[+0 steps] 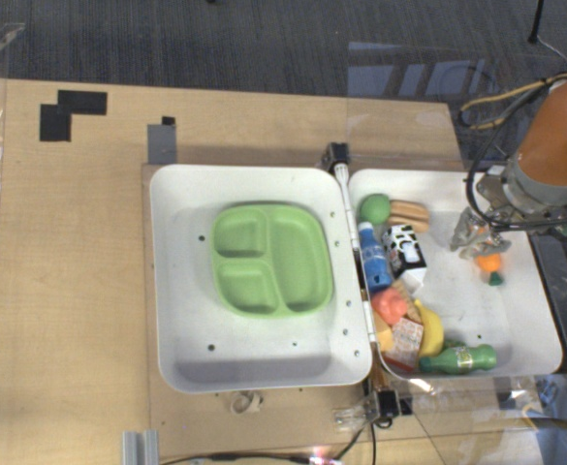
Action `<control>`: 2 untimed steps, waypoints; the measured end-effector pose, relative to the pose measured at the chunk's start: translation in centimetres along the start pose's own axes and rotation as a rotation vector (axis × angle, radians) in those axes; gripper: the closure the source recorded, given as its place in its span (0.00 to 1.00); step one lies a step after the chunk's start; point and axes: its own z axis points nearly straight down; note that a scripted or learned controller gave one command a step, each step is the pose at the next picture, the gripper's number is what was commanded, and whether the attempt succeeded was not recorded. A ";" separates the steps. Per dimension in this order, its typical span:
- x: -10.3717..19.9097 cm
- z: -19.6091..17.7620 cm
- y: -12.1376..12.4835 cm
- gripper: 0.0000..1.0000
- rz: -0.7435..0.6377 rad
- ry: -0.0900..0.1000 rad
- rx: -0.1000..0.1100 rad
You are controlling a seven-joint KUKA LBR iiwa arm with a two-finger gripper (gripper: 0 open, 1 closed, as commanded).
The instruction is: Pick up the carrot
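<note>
Just under the gripper [479,240], the carrot [491,265] lies small, orange, green-tipped, on smooth white floor of the right bin [545,308]. Fingers are metallic and blurred; can't tell whether spread or pinched, or whether they touch the carrot. Arm's orange band is cut off at frame edge. Left of the gripper, clutter crowds the bin's wall: blue bottle [372,256], banana [430,329], green bottle [460,358]. Bare floor surrounds the carrot. Green tray [268,260], glossy, three-sectioned, sits far left.

A grey arm [545,187] with a broad orange band, looped yellow-black cables, and a small metallic claw [475,240].
</note>
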 end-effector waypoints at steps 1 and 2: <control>0.0 0.1 0.0 0.00 0.000 0.000 -0.001; -0.3 -1.4 -0.3 1.00 0.001 -0.008 0.009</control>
